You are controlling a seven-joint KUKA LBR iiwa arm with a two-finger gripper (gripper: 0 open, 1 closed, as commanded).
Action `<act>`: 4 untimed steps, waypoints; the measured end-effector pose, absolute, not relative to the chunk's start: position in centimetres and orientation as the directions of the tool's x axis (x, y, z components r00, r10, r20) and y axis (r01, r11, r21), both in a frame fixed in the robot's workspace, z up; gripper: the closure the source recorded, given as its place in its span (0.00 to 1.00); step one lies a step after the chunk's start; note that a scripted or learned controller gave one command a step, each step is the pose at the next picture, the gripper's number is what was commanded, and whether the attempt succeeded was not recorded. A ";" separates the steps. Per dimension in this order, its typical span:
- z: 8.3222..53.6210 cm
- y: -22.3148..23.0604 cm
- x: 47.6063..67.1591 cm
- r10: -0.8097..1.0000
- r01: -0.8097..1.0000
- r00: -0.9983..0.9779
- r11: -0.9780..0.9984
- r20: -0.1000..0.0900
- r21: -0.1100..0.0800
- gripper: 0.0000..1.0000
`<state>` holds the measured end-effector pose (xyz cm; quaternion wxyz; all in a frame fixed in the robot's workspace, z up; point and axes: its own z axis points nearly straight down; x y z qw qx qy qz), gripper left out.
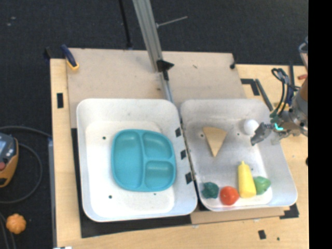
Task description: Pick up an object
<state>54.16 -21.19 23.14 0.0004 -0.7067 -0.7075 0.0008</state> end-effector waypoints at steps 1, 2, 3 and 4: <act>23.3 -21.2 54.2 1.000 1.000 -0.002 0.002 -0.001 0.001 0.00; 18.9 -20.7 53.9 1.000 1.000 -0.001 0.001 0.000 -0.003 0.00; 13.5 -21.5 54.6 1.000 1.000 0.001 -0.001 -0.001 -0.003 0.00; 10.1 -21.6 54.7 1.000 1.000 0.002 -0.002 -0.002 0.003 0.00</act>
